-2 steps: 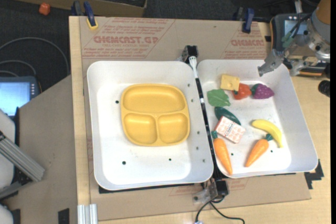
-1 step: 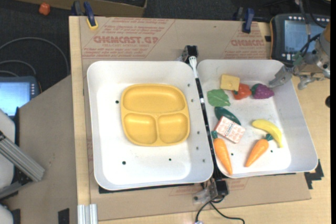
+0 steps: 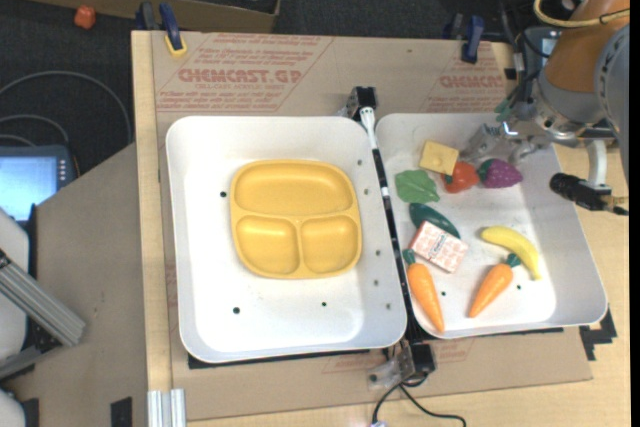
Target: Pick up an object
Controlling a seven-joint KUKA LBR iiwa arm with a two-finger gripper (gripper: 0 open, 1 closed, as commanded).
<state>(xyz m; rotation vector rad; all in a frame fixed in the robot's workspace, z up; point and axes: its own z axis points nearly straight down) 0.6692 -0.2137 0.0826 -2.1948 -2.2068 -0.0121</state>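
— So, how do the fingers stand?

— The gripper (image 3: 497, 141) hangs over the far end of the right bin (image 3: 575, 245), and its metal fingers (image 3: 487, 143) point down and left, spread a little, with nothing seen between them. Just beside the tips lie a purple grape bunch (image 3: 502, 174) and a red toy (image 3: 461, 177), the two touching each other. Whether the tips touch either one cannot be told.

— And further out?

— A tan block (image 3: 438, 158) sits just left of the red toy, with a green leaf (image 3: 416, 185) below it. A dark green vegetable (image 3: 435, 218) lies near the bin's left wall, and a pink and white box (image 3: 439, 246) rests below that. A banana (image 3: 513, 248) lies to the right of the box. Two carrots lean at the near end: the left carrot (image 3: 425, 295) and the right carrot (image 3: 491, 287).

— What of the arm and the other bin?

— The arm (image 3: 590, 65) comes in from the right, grey with an orange band. The left bin (image 3: 200, 245) holds a yellow divided tray (image 3: 296, 217), lying flat in its middle.
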